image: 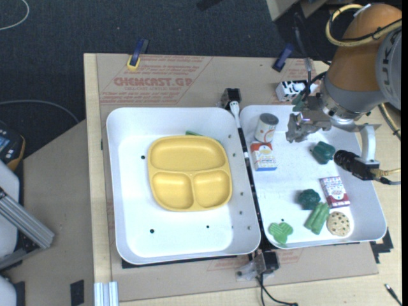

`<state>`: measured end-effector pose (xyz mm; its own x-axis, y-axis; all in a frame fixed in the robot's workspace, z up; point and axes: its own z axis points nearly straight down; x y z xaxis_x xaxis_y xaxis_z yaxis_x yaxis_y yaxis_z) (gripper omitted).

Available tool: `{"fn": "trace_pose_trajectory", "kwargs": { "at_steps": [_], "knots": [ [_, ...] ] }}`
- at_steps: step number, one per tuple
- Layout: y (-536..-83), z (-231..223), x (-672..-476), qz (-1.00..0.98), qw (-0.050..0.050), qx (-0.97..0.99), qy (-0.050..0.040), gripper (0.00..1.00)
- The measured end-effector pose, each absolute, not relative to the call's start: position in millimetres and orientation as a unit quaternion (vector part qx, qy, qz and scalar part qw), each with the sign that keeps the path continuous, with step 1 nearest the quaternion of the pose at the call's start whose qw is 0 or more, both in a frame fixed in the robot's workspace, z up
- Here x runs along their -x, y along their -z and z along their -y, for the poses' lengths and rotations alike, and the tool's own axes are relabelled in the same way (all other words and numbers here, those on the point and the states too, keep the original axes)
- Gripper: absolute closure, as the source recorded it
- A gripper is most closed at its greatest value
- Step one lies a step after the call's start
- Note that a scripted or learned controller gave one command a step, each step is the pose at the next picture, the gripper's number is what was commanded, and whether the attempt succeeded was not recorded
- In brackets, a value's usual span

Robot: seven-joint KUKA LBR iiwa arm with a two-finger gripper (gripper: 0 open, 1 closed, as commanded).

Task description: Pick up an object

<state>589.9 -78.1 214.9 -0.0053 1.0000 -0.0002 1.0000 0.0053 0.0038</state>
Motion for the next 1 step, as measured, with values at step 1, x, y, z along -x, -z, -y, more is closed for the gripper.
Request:
{"fn": "trace_pose_trajectory", "kwargs": {
  "at_steps": [1],
  "knots": [
    [-226.7, 59.8, -614.4, -0.708, 0.002, -0.706, -0.0016, 1.00]
  ]
}}
